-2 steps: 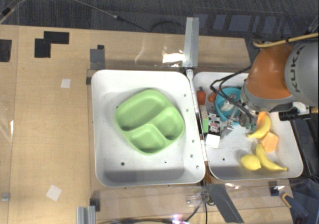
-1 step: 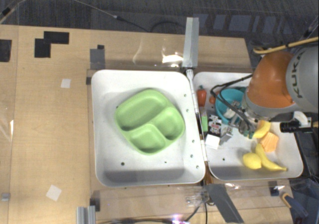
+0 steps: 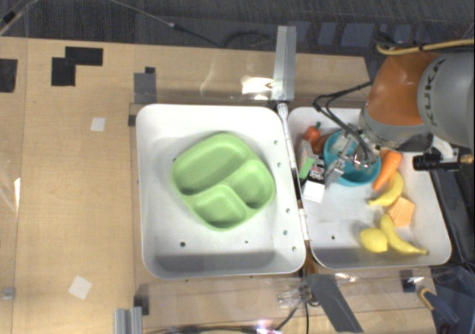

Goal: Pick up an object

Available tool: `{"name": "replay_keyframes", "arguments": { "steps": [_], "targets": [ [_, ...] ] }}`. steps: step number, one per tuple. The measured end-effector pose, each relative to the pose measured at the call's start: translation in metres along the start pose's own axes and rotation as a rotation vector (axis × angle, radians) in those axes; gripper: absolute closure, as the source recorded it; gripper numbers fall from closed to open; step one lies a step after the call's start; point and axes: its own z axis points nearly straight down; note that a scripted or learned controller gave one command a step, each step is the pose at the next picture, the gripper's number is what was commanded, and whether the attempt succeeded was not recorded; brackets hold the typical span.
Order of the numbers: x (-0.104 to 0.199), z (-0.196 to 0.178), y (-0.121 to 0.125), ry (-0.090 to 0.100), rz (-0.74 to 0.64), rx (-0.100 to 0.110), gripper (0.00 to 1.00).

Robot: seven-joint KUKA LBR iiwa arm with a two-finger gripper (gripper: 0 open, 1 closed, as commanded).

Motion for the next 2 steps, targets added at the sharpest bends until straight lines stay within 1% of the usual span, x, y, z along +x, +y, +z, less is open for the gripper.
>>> {"name": "replay_keyframes", "arguments": {
  "steps": [1,2],
  "targets": [
    [0.044,-0.001,-0.023,-0.011,0.115,-0.007,0.00],
    [-0.003,0.000,0.011,0.001,0.261,0.013,0.00]
  ]
}}
